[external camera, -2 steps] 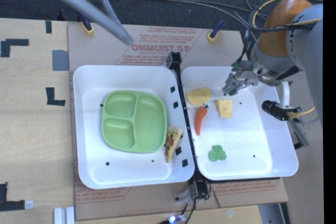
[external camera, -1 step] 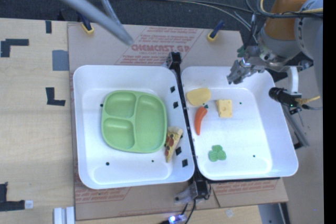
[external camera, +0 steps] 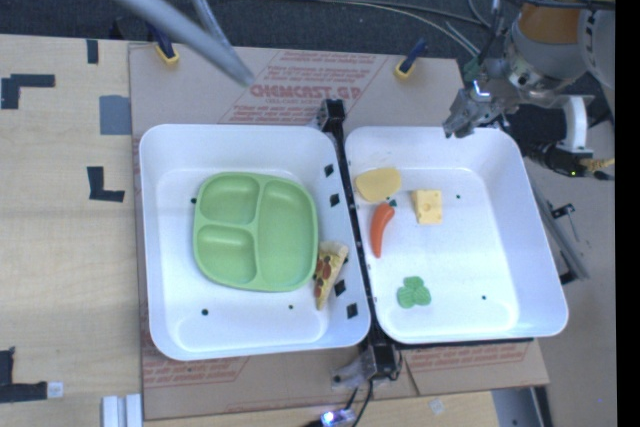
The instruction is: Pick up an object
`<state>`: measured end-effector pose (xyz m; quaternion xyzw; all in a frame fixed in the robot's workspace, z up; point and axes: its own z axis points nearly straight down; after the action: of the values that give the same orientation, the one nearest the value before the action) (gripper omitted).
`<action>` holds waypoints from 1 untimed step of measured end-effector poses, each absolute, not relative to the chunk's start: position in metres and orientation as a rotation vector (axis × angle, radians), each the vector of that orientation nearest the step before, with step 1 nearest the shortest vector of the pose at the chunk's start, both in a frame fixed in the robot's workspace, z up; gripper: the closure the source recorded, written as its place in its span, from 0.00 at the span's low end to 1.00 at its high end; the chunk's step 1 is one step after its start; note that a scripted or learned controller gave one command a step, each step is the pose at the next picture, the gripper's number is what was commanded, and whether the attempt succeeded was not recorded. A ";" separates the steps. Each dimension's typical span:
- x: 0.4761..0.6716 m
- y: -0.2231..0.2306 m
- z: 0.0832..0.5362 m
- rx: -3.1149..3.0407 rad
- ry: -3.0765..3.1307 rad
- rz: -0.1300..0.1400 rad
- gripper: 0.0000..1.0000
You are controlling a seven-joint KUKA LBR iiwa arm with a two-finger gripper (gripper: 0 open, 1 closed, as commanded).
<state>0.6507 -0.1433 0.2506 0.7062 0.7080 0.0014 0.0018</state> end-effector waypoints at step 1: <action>0.660 -0.092 0.242 2.216 2.228 0.000 1.00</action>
<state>0.6602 -0.0920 0.2424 0.7052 0.7090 -0.0001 -0.0003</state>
